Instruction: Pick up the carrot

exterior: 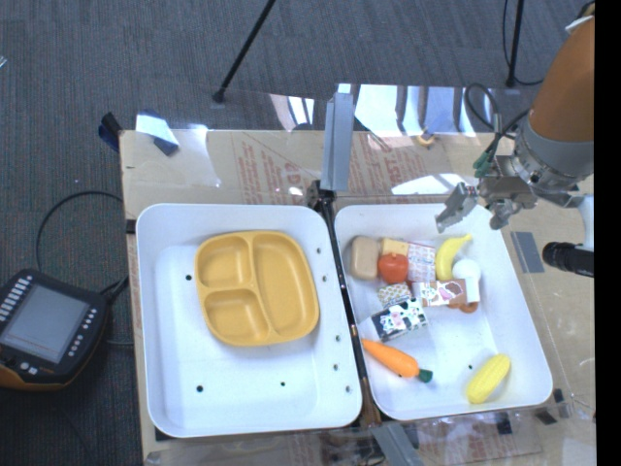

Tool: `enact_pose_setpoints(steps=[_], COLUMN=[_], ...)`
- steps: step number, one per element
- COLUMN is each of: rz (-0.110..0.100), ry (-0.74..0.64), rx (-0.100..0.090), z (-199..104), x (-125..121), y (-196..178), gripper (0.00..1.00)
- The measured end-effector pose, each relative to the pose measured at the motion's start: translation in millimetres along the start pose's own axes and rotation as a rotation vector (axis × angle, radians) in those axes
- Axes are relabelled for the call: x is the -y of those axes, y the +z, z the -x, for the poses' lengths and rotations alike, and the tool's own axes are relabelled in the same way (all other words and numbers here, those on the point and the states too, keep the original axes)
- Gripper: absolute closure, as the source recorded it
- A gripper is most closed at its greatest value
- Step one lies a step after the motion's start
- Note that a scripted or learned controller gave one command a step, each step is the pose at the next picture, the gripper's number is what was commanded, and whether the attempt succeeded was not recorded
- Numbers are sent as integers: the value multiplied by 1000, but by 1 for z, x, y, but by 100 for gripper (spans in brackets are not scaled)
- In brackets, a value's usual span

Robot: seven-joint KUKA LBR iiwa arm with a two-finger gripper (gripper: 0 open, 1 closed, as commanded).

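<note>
The carrot (392,358), orange with a small green tip, lies near the front left corner of the right bin (524,328), pointing down to the right. My gripper (475,208) hangs over the back edge of that bin, well behind the carrot. Its two fingers are spread apart and open, with nothing between them.
The right bin also holds a banana (448,256), a tomato (393,268), a beige bread piece (363,256), small patterned boxes (400,319), and a corn cob (488,378). A yellow divided plate (258,286) sits in the left bin (170,396).
</note>
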State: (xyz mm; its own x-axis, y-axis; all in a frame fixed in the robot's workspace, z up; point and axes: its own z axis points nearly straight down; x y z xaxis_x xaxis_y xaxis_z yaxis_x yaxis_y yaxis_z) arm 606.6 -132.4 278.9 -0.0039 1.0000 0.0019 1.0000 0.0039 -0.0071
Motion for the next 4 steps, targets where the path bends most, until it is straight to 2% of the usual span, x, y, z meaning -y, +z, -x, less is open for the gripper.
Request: enact_pose_setpoints(steps=[1,2,3,4], rz=[-4,-7,-4,-10], ry=[-361,-341,-172,-166], rx=[-1,-3,-3,-5], z=[-31,-46,-43,-42], x=[32,119,132,133], y=[125,166,196,189], gripper=[0,0,0,100])
